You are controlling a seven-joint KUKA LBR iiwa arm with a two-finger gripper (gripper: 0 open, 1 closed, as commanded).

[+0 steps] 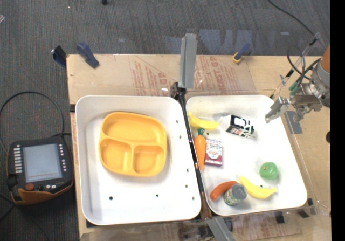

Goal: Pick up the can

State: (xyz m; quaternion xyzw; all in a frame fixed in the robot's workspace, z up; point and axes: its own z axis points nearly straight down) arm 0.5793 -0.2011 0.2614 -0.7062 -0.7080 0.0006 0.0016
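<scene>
Grey-topped can point(235, 194) lies wedged between a chili pepper point(222, 190) and a banana point(259, 188), so the spread, empty gripper point(284, 112), well apart, must squeeze in.

The arm's grey wrist point(319, 90) is showing a sliver of orange point(326, 51) above it, with thin black cables point(296, 64) looping alongside. The tool point(284, 116) is wearing dull grey metal, its two flat fingers point(274, 110) angular and plain.

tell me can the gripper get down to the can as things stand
Probably, but it's tight. The can stands upright with its top uncovered, yet a banana and a red pepper crowd its sides. The gripper hovers over the bin's far right rim.
</scene>
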